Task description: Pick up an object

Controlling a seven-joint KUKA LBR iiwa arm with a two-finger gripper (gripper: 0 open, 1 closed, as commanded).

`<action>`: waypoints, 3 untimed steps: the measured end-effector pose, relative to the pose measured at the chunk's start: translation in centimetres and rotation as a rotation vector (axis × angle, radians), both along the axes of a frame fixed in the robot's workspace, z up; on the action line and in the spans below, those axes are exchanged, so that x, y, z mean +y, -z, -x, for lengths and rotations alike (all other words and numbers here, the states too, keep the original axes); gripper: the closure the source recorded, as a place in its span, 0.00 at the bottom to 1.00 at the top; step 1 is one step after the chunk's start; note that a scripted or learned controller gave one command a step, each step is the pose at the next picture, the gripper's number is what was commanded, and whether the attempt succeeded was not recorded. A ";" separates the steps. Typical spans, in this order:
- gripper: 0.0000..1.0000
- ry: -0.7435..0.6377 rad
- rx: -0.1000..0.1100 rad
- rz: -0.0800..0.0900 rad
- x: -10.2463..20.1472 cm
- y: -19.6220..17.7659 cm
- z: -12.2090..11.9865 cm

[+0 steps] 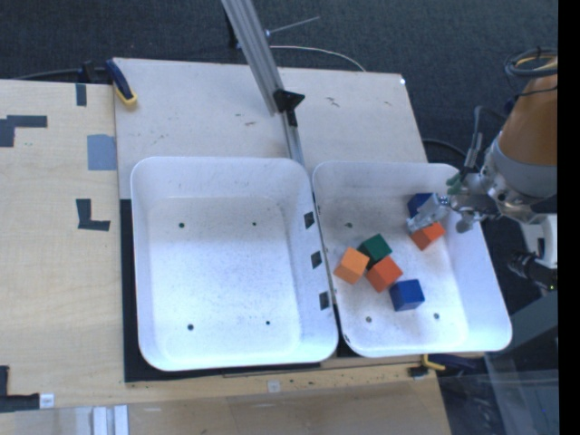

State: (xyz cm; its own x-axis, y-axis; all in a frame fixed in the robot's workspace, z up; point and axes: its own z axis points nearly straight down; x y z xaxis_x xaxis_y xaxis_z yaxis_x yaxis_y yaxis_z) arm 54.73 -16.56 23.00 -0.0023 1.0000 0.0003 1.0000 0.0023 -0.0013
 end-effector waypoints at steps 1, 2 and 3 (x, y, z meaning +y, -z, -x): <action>0.00 0.001 -0.010 0.003 1.3 11.2 -1.2; 0.00 0.004 -0.026 0.008 3.6 12.3 0.8; 0.00 0.016 -0.039 0.026 5.0 12.3 2.3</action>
